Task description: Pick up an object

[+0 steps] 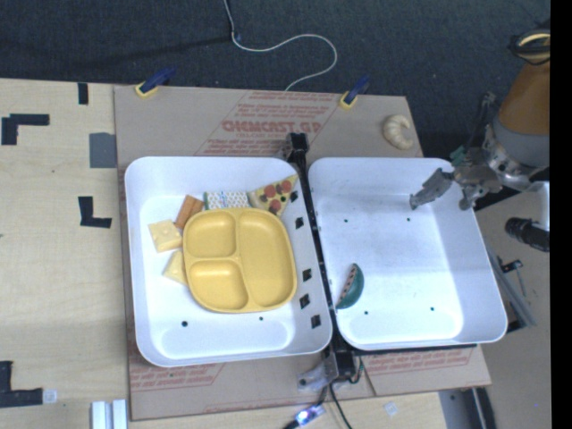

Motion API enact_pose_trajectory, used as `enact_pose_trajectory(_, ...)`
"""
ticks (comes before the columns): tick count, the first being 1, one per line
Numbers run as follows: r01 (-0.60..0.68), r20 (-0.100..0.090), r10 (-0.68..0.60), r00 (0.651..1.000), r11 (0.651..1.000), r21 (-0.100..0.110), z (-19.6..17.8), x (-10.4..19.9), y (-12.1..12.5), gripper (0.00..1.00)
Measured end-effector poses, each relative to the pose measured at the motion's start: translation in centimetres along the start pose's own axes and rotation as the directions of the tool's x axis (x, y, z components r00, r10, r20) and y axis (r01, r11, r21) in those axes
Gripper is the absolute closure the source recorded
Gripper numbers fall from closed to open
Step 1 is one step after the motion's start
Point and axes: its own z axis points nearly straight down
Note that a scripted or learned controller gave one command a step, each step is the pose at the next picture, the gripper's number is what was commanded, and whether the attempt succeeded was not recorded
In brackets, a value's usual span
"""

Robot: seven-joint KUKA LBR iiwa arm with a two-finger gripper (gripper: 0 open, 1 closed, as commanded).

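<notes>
My gripper (444,192) hangs over the upper right part of the right bin (465,320), its two dark fingers spread apart with nothing between them. A small green and red watermelon-slice toy (349,288) lies near the right bin's lower left side, well below and left of the gripper. In the left bin (147,329) a yellow divided plate (239,259) lies in the middle, with a pizza-slice toy (275,193), a brown cracker (188,210) and pale yellow cheese pieces (164,235) around its upper and left edges.
The bins sit side by side on a cardboard sheet (259,123) held by clips. A beige shell-like object (399,130) lies on the cardboard above the right bin. A white cable (286,45) loops across the dark floor at the back.
</notes>
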Motion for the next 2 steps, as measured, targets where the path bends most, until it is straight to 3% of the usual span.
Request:
enact_pose_trajectory(1, 0.004, 0.003, -0.004, 1.000, 1.000, -0.014, -0.9, 0.1, 0.3, 0.00)
enact_pose_trajectory(2, 0.006, 0.003, -0.006, 1.000, 1.000, -0.009, 5.4, 0.3, 0.8, 0.00)
